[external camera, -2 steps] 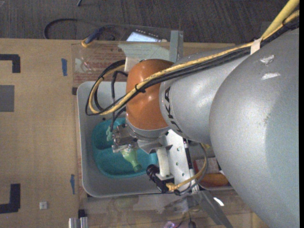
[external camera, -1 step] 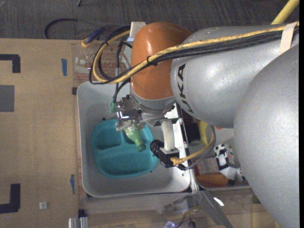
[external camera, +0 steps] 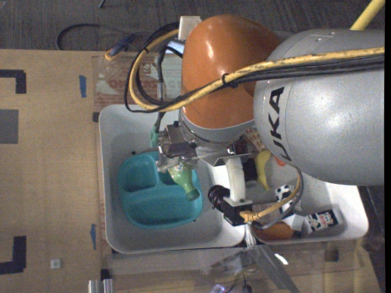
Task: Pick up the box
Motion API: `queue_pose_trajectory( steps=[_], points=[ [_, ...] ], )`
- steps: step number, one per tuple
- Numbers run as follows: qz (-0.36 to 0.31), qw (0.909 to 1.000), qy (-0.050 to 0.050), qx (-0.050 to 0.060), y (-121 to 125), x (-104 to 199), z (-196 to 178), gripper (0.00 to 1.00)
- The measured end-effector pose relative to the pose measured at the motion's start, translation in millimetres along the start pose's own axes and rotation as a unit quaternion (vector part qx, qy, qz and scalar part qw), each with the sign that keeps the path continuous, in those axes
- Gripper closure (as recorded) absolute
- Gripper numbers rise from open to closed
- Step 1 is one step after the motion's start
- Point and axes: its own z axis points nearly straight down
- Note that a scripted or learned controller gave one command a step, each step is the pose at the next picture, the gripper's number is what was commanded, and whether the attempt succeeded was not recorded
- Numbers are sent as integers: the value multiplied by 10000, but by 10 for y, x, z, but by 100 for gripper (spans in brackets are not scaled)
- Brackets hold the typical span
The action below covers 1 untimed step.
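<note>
Left bin [external camera: 110,163]: teal divided tray [external camera: 156,194], a green bottle [external camera: 185,182] lying on its rim. Gripper [external camera: 177,157] hangs right over that bottle; grip state can't be read. Right bin [external camera: 357,224]: the box [external camera: 321,220], black and white, near the far corner, well apart from the gripper. Risk: it closes on the bottle or tray instead.

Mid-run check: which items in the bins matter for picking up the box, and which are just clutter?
For the job:
- small box with cow print, in the right bin
- gripper, over the left bin

Lying about:
- teal divided tray
- green bottle
- yellow item
- orange item
</note>
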Motion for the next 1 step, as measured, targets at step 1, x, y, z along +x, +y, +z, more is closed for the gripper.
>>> queue_pose_trajectory(
  steps=[1],
  points=[
    [-99,10000,-1,-4,397,-160,-572,100]
  ],
)
